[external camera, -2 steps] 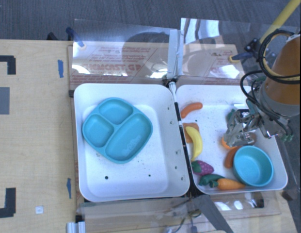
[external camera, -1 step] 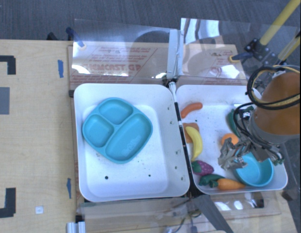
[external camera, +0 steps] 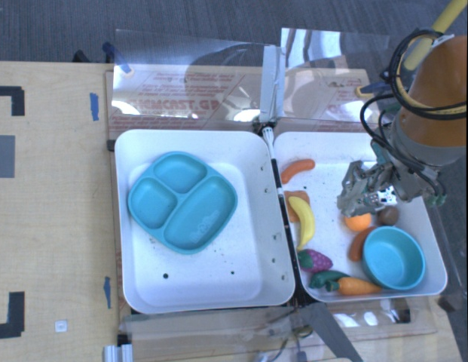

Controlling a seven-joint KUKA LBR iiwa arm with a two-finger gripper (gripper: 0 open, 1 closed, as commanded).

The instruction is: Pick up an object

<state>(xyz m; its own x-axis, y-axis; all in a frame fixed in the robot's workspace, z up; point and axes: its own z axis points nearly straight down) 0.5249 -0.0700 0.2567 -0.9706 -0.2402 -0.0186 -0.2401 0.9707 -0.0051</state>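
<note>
Two shallow white bins side by side on a pale wooden counter (external camera: pixel 45 225). Left white bin (external camera: pixel 241 277) carrying a light blue plastic divided plate (external camera: pixel 182 200) with three compartments, set toward its far left part.

Right white bin (external camera: pixel 331 149) crowded with toy food. Far left: an orange-red plastic sausage (external camera: pixel 297 169), curved, long axis running left-near to right-far. Just nearer: a yellow plastic banana (external camera: pixel 303 219), long axis running far to near, bowed toward the right, lying against an orange piece at the bin's left wall. Nearer again: a purple toy grape bunch (external camera: pixel 315 259), then a dark green toy vegetable (external camera: pixel 324 279) touching an orange plastic carrot (external camera: pixel 359 286), long axis left to right, along the near wall. A light blue plastic bowl (external camera: pixel 393 257), upright, in the near right corner, with an orange-red curved piece (external camera: pixel 357 244) against its left side.

Grey arm with orange band reaching in from the right, metal two-finger gripper (external camera: pixel 362 194) low over the bin's middle right. Directly beneath and touching it in this view: a small round orange toy fruit (external camera: pixel 359 222); just right of that, a small brown rounded object (external camera: pixel 387 216). Round fruit without a clear long axis. Fingers pointing down and leftward; gap between them not readable, so wide or narrow cannot be told, nor any hold on the fruit.
</note>
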